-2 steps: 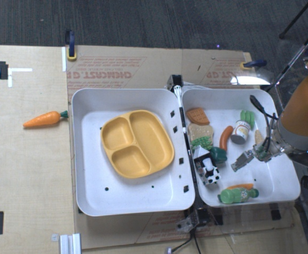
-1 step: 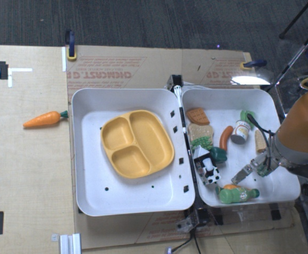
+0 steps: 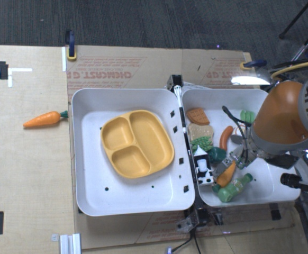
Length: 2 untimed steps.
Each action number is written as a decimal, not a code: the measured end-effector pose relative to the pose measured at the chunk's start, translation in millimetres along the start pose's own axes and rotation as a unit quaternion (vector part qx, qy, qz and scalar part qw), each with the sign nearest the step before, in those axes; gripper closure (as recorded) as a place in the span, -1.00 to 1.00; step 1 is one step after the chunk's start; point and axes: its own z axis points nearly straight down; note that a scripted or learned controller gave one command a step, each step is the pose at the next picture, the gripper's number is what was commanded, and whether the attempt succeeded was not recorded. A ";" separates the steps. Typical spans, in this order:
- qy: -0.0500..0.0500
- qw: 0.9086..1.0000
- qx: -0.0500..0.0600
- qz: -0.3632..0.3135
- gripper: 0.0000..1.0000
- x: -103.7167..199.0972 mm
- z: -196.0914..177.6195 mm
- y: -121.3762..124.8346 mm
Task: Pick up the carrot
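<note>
A small orange carrot lies slanted in the right bin, among other toy food. My gripper reaches down from the right, and its tip is right at the carrot's upper end. The wrist hides how it meets the carrot. A second, larger carrot with a green stem lies on the bench, left of the left bin.
A yellow divided plate sits in the left bin. Crowded round the small carrot are a green bottle, a teal piece, a red sausage, a bread slice, a white and black box and a green piece.
</note>
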 end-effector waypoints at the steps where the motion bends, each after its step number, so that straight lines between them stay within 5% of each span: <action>1: -0.002 1.000 -0.001 0.003 1.00 -1.7 -9.2 0.8; 2: -0.001 0.999 0.001 0.048 1.00 35.3 -103.5 -4.5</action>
